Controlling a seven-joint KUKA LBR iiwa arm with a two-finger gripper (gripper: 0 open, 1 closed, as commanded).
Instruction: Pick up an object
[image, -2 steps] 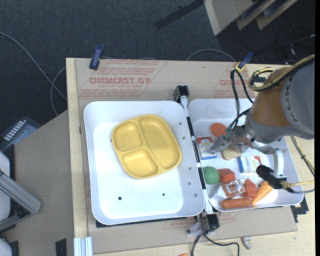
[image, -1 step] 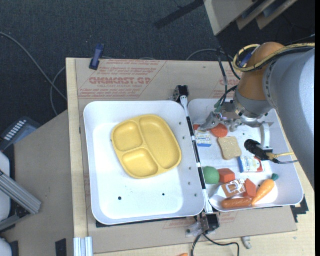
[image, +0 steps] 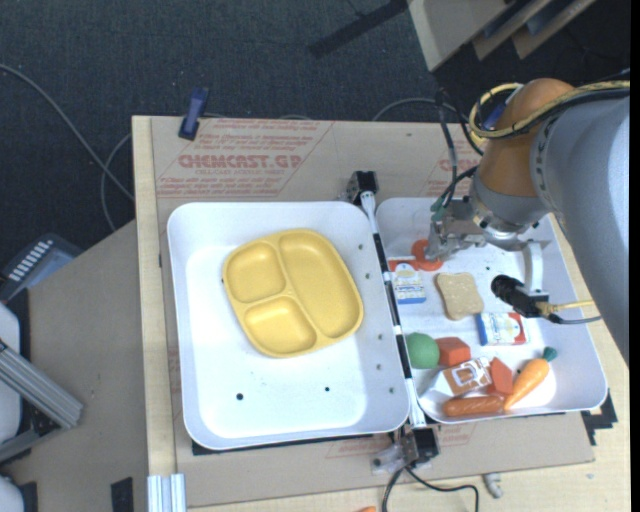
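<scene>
Camera view — gripper (image: 437, 243) low in right bin (image: 585, 385), over toys.

1. a bench (image: 300, 150) topped with brown board printed in red lettering carries everything here.
2. two shallow white bins sit on it side by side, touching along their inner edges.
3. the left bin (image: 200, 330) is the wider of the pair.
4. the right bin (image: 585, 385) sits hard against it.
5. a small blue clip (image: 193, 113) lies at the board's far left corner, well apart from both bins.
</scene>
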